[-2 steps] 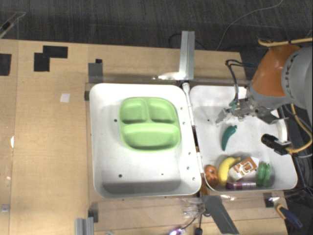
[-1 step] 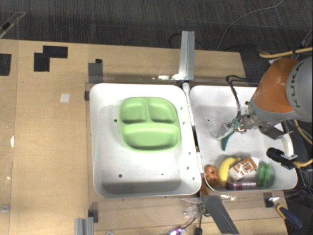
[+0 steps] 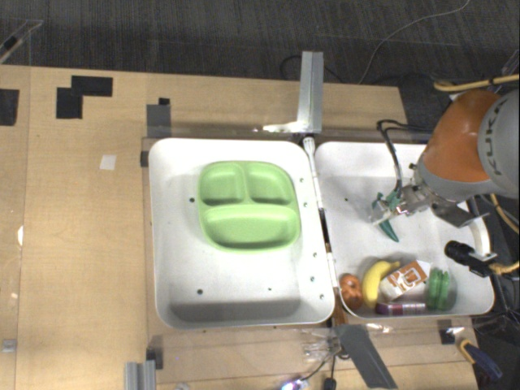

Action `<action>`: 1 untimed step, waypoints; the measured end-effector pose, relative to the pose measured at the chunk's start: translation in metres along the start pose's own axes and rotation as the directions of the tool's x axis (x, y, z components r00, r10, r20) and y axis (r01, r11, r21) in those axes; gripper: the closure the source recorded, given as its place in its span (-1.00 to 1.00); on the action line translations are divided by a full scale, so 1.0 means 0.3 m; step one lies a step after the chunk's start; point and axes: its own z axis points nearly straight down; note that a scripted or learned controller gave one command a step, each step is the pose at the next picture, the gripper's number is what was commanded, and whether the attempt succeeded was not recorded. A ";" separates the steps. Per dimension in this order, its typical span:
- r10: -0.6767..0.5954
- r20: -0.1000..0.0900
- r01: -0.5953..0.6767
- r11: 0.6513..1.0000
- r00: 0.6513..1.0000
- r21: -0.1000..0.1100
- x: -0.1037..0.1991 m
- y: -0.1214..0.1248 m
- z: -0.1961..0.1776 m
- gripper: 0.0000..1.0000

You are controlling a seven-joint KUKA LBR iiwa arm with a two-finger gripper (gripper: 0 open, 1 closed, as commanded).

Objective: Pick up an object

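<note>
In the right bin (image 3: 357,177), several objects crowd the near edge: a small red apple (image 3: 350,286), a yellow banana (image 3: 374,280), an orange-and-white carton (image 3: 409,279), a green ribbed round piece (image 3: 439,289) and a purple-tipped tube (image 3: 402,306). My gripper (image 3: 385,217) hovers over the bare white floor in the middle of this bin, up and slightly right of the banana. Its teal-tipped fingers (image 3: 391,229) are spread open, and nothing lies between them. The objects sit apart from the gripper, untouched.
The left bin (image 3: 171,291) holds a light green divided plate (image 3: 248,204). A metal ridge (image 3: 318,218) separates the two bins. The grey and orange arm (image 3: 459,149) and black cables cover the right bin's far right side.
</note>
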 end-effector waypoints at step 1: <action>0.100 -0.002 -0.100 0.995 0.995 0.017 0.216 0.069 -0.391 1.00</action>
